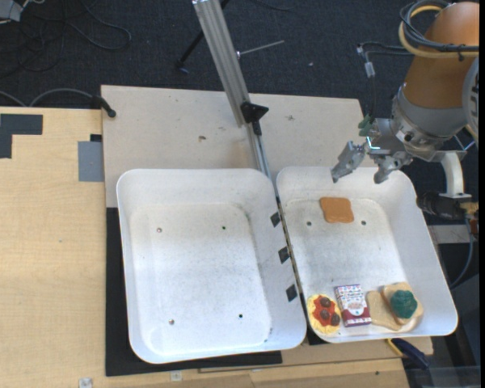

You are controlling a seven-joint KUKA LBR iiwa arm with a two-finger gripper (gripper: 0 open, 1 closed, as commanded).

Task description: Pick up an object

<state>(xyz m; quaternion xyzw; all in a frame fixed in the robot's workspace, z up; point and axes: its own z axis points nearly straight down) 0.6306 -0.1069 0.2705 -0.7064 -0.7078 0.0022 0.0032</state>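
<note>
Looking down at a slant on a desk (186, 115) with two shallow white bins side by side, the left bin (137, 217) comes first. Next, the right bin (424, 241) holds a flat orange-brown block (337, 209) near its far wall and, along its near edge, a small pizza-like toy (324, 314), a small red-and-white box (353, 305), and a tan piece topped with something green (399, 305). Above the far rim hangs the hand (362, 165), its two fingers spread apart and holding nothing, just beyond the block. Nothing has been picked up; the whole grasp and lift appear to remain. The arm's upper part is cut off at the right, and the small toys are hard to identify.
</note>
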